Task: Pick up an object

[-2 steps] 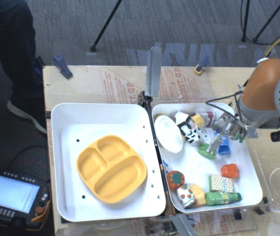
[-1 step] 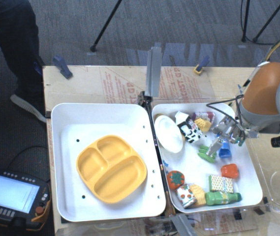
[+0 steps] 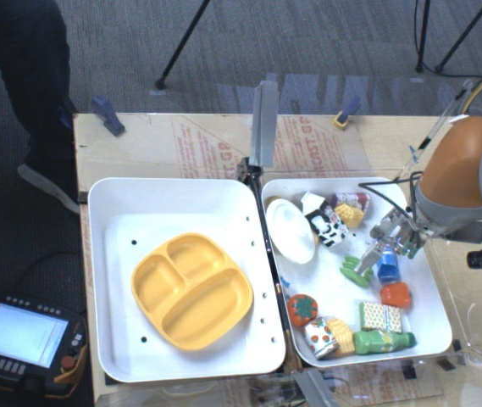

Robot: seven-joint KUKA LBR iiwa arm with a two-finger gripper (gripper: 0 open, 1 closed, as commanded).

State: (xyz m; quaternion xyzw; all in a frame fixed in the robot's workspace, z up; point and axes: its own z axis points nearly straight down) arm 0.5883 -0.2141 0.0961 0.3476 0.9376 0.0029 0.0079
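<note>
The right white bin (image 3: 440,312) holds several small toys. My gripper (image 3: 383,253) hangs low over its right middle, at the end of the grey arm with the orange band (image 3: 457,164). A small blue object (image 3: 387,270) lies directly under the gripper tip, either touching it or just below it. Just to the left of that lies a green toy (image 3: 357,271). An orange-red piece (image 3: 396,295) sits a little nearer the front. I see nothing lifted off the bin floor.
Also in the right bin are a white bowl (image 3: 291,230), a black-and-white cow toy (image 3: 329,227), a red tomato (image 3: 302,309), a checkered box (image 3: 381,316) and a green bottle (image 3: 385,342). The left bin (image 3: 105,227) holds a yellow divided plate (image 3: 191,288).
</note>
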